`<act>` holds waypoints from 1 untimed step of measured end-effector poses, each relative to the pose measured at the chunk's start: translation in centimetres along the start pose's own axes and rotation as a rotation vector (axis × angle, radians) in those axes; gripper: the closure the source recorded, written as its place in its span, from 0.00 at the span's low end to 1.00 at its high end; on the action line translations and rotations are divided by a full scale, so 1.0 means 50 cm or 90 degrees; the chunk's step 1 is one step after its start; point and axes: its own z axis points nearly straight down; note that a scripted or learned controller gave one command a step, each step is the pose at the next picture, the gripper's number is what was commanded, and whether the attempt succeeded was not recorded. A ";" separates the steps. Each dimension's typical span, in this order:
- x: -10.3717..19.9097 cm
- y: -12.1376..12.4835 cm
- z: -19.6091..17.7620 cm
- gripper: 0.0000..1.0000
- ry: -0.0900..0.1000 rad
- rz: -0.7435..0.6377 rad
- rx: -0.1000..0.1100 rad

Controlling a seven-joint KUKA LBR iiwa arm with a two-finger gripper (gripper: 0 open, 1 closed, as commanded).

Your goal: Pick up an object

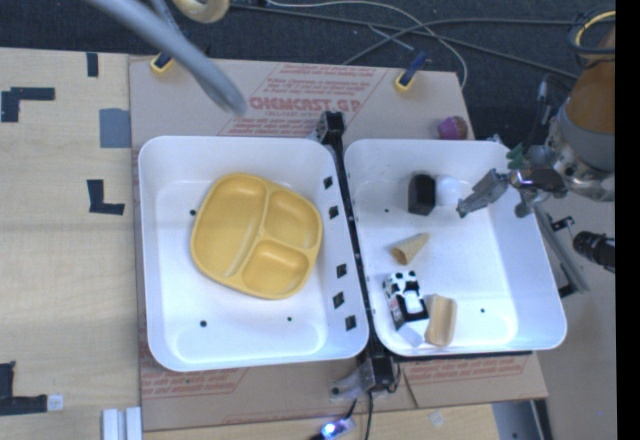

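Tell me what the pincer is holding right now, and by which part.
Nothing. The pincer hangs over the right bin near its right wall with nothing between its fingers; the black block and the small cone lie apart from it on the bin floor.

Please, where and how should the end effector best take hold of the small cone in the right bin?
The cone lies on its side, apart from the other objects. Probably best to come straight down and close across its wider, open end, toward the upper right; the tip narrows and could slip out. The end effector is above the right bin.
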 end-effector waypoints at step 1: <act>0.001 0.004 -0.010 0.00 -0.001 -0.002 -0.006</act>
